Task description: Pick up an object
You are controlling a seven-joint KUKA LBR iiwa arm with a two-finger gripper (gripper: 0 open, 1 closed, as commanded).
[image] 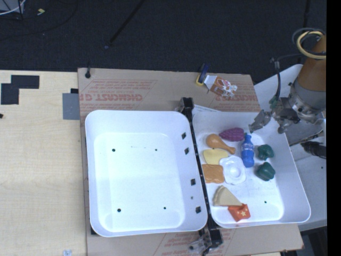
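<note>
The right bin [295, 196] holds several toy foods. Among them are a purple piece [232, 134], a tan drumstick [219, 142], a blue bottle [248, 151], two dark green pieces [265, 152] [265, 170], a yellow piece [214, 156], an orange piece [212, 173], a white egg [233, 170], a beige wedge [227, 197] and a red piece [240, 212]. My gripper [269, 125] hangs over the bin's far right corner, above and right of the blue bottle. Its fingers are spread open with nothing between them.
The left bin [93, 143] lies beside the right one, with a black hinge strip [194, 164] between them. A small printed packet [222, 87] and a blue-yellow clip [202, 75] rest on the cardboard behind the bins.
</note>
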